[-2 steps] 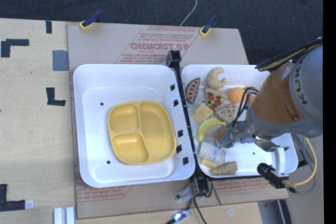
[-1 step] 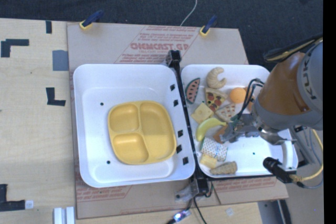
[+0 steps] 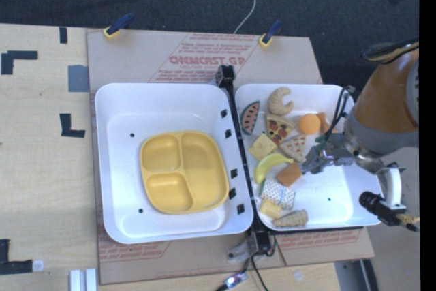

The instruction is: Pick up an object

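In the left bin [image 3: 109, 146] we see a yellow divided plate [image 3: 182, 170]. The right bin [image 3: 340, 204] holds toy food: watermelon slice [image 3: 250, 116], croissant [image 3: 279, 100], banana [image 3: 269, 164], orange [image 3: 310, 124]. The gripper [image 3: 315, 161] hovers just beside an orange block [image 3: 289, 174]; we cannot tell its finger state.

Single fixed overhead camera, slanted down on both bins [image 3: 109, 146].
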### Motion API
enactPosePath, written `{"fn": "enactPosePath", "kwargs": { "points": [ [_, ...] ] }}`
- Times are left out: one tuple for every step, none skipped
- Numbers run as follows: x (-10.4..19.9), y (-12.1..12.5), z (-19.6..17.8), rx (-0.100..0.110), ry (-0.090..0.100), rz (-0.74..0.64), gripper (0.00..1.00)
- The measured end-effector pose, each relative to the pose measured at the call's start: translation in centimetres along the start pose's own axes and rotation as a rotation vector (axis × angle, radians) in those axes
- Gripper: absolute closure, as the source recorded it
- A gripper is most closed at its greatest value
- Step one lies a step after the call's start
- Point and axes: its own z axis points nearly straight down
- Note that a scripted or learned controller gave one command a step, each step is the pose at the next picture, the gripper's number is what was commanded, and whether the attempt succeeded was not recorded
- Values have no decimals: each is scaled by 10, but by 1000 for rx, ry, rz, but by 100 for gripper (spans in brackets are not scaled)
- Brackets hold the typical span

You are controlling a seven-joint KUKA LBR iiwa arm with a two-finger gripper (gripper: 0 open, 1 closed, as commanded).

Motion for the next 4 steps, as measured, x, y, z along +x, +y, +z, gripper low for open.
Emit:
{"fn": "enactPosePath", "kwargs": {
  "points": [
    [1,1,-37,1,1,-1,100],
    [18,52,-25,2,1,-4,100],
    [38,95,-24,2,1,-4,100],
    [38,149,-27,0,0,-4,100]
  ]
}}
